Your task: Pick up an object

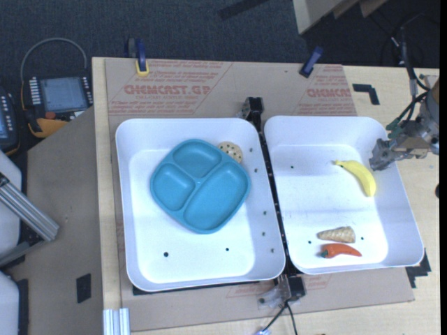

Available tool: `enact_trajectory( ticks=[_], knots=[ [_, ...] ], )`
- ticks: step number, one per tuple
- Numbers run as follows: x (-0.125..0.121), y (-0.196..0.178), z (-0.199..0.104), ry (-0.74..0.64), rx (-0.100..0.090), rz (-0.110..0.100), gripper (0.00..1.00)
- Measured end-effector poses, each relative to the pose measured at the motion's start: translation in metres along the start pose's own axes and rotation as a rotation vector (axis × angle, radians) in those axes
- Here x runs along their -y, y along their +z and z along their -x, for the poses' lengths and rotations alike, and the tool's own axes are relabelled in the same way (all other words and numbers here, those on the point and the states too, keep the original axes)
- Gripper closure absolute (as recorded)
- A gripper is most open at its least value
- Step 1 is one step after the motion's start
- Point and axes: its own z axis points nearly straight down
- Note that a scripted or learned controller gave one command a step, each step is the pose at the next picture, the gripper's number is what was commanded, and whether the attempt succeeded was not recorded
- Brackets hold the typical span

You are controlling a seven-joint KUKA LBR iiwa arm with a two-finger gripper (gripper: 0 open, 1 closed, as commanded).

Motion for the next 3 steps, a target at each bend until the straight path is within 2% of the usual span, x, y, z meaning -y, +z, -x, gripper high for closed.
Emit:
enact_trajectory(
  ticks=[1, 3],
  knots=[
    [0.005, 0.002, -0.056, 0.000, -0.001, -0.002, 1.00],
    [-0.002, 0.001, -0.150, 0.000, 0.001, 0.001, 1.00]
  ],
)
